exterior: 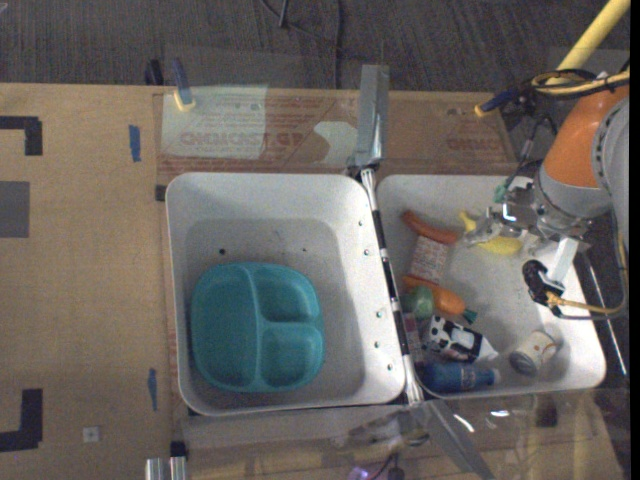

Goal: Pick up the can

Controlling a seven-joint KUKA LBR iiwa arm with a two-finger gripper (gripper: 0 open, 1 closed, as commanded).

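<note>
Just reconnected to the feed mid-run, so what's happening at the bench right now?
The arm reaches in over the right bin, its tool hovering near the bin's far end above a yellow item. The can lies on its side near that bin's front right corner, untouched. Other clutter sits along the bin's left wall. The left bin holds a teal divided plate.

evenly lit from above, moderately bright, with no hard shadows. soft shading inside the left shallow white plastic bin (270, 193), darker along its near wall and around the teal sectioned plastic plate (257, 325). pale glare on the clear plastic sheet (225, 118) taped to the brown cardboard tabletop (80, 298). overall soft focus, grainy, low in resolution; small items in the right shallow white plastic bin (580, 368) smeared. dim carpet along the top edge.
</note>
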